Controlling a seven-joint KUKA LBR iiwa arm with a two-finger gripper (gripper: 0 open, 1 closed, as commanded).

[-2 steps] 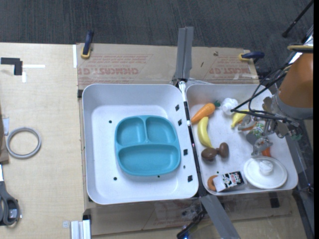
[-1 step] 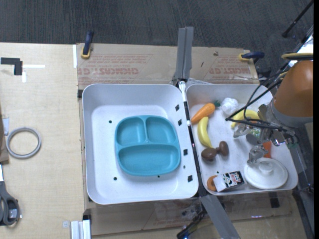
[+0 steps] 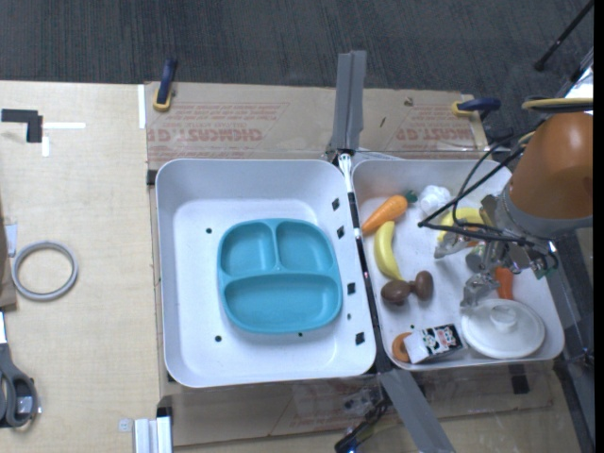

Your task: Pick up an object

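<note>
My gripper [image 3: 475, 270] hangs low over the right side of the right bin [image 3: 543, 295], under the grey arm with its orange band [image 3: 564, 163]. Just right of it lies a small red-orange piece [image 3: 506, 283], and a round white lid [image 3: 502, 328] sits just in front. Behind the gripper is a yellow object [image 3: 468, 217], partly hidden by cables. A carrot [image 3: 385, 212], a banana [image 3: 386, 251] and two brown lumps [image 3: 408, 289] lie to its left. Nothing shows clearly between the gripper's tips.
The left bin [image 3: 179, 281] holds a teal divided plate [image 3: 280, 275]. A black-and-white packet [image 3: 439, 340] and an orange piece [image 3: 401, 347] lie at the right bin's front. A tape roll [image 3: 42, 270] and scissors [image 3: 14, 394] are on the bench at far left.
</note>
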